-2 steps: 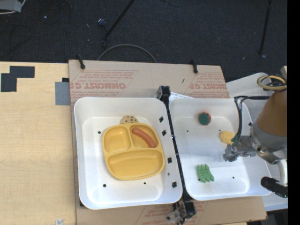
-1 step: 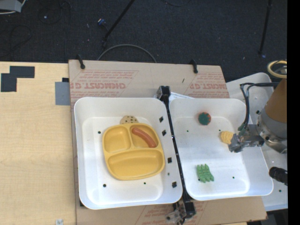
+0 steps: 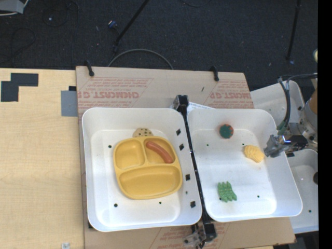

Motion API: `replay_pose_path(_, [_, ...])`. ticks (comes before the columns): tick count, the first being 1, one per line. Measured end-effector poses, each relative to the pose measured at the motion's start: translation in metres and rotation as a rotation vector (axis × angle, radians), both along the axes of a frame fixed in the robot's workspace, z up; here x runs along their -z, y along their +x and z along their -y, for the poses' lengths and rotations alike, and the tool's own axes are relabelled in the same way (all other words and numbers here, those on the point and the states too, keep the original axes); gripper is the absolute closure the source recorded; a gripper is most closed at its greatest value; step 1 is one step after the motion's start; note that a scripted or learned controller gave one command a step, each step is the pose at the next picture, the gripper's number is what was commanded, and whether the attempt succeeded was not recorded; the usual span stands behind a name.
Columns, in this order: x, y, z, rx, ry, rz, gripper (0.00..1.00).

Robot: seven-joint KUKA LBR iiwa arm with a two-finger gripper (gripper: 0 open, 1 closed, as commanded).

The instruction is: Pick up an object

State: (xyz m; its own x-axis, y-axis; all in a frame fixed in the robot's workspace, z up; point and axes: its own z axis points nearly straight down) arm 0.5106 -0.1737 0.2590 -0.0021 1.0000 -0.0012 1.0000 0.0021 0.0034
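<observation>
My claw (image 3: 275, 147) sits at the three o'clock edge of the right bin (image 3: 259, 211). I cannot tell if it is open or closed. The yellow toy (image 3: 253, 153) lies just beside it, at nine o'clock.

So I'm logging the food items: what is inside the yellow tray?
A sausage lies in the upper right compartment of the yellow tray. A cookie peeks out behind the tray's far rim, partly covered by it.
</observation>
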Motion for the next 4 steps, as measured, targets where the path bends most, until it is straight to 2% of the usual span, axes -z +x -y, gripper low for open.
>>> replay_pose_path(1, [0.002,0.0,0.0,0.0,0.002,-0.005,1.0])
replay_pose_path(2, [0.001,0.016,-0.06,-0.004,0.003,-0.005,1.0])
replay_pose_path(3, [0.002,0.019,-0.116,-0.004,0.004,-0.007,1.0])
replay_pose_path(4, [0.01,0.036,-0.176,-0.003,0.002,-0.006,1.0])
